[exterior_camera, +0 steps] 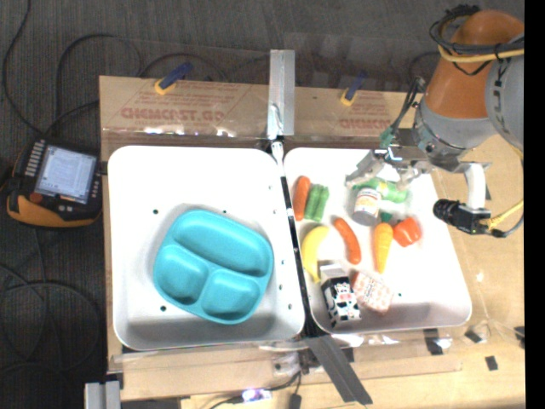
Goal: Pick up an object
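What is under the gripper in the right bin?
Under the gripper sits a small labelled jar with something green beside it, in the right bin. The gripper covers their upper parts, so contact cannot be judged.

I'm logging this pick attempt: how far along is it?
Done: the gripper has reached the right bin, just above the small jar. In hand: nothing visibly between its fingers. Left: grasping and lifting something; the jar, carrot and banana all lie in the bin.
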`<state>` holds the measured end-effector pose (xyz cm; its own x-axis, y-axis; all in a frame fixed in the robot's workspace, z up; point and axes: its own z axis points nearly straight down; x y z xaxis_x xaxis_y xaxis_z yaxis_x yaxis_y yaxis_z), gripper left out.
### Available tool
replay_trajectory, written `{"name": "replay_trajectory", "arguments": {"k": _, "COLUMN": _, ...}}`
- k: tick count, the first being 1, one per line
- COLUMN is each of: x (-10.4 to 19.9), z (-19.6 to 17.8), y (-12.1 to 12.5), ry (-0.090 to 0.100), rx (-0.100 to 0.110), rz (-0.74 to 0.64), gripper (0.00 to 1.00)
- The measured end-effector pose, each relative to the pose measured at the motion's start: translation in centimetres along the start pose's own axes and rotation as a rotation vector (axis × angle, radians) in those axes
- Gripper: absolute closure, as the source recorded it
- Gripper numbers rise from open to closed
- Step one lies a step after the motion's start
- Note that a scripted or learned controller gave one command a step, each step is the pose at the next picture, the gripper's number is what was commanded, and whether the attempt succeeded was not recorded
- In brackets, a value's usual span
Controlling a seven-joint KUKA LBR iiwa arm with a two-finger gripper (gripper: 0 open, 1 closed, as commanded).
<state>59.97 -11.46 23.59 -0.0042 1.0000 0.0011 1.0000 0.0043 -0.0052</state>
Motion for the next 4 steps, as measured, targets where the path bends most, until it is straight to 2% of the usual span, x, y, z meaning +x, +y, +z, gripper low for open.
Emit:
{"name": "replay_trajectory", "arguments": {"k": 1, "x": -5.1, "z": 13.9, "y": 0.0, "ry": 0.000, "rx": -0.004, "rz": -0.282, "gripper": 0.00}}
{"name": "replay_trajectory", "arguments": {"k": 2, "x": -5.0, "z": 10.1, "y": -5.0, "ry": 0.000, "rx": -0.003, "rz": -0.684, "gripper": 0.00}}
{"name": "replay_trajectory", "arguments": {"k": 3, "x": -7.3, "z": 14.2, "y": -6.7, "ry": -0.023, "rx": -0.029, "rz": -0.960, "gripper": 0.00}}
{"name": "replay_trajectory", "arguments": {"k": 4, "x": -7.3, "z": 13.3, "y": -6.4, "ry": -0.030, "rx": -0.036, "rz": -0.959, "gripper": 1.00}}
